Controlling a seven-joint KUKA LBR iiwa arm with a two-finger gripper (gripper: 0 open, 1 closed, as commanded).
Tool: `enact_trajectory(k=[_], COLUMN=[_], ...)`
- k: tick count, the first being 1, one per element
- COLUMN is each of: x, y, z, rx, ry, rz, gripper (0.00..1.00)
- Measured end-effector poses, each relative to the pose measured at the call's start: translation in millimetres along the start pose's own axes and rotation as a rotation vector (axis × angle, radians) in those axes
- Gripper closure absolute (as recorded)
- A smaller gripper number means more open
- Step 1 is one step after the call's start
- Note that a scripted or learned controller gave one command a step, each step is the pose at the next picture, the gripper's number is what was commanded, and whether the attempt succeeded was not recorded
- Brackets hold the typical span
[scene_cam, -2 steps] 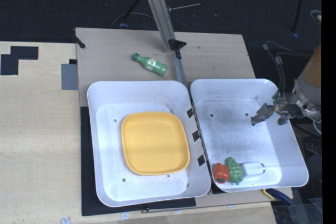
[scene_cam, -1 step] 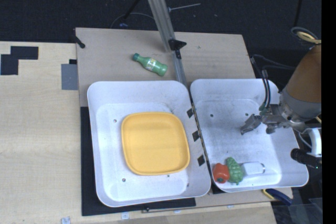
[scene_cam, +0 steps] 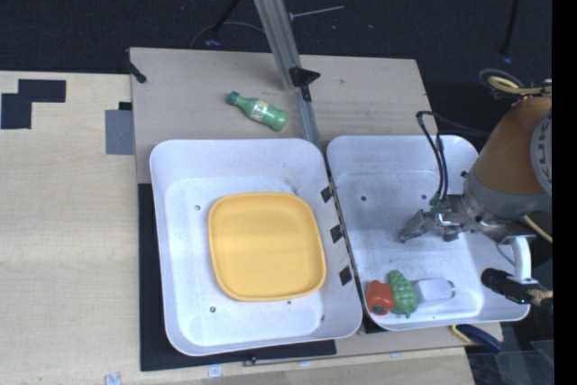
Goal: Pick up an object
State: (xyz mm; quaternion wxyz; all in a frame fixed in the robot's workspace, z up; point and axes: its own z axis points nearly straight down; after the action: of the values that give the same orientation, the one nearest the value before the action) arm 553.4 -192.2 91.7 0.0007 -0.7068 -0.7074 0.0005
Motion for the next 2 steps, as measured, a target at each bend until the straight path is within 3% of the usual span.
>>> enact_trajectory(k=[1,2], x=[-1.2,-2.4], y=[0.4,1.1], z=[-11.8,-74.5], rx=[-0.002,-0.007], ry=[0.000,-0.002], rz=[0.002,0.001], gripper=[1.00,1.00])
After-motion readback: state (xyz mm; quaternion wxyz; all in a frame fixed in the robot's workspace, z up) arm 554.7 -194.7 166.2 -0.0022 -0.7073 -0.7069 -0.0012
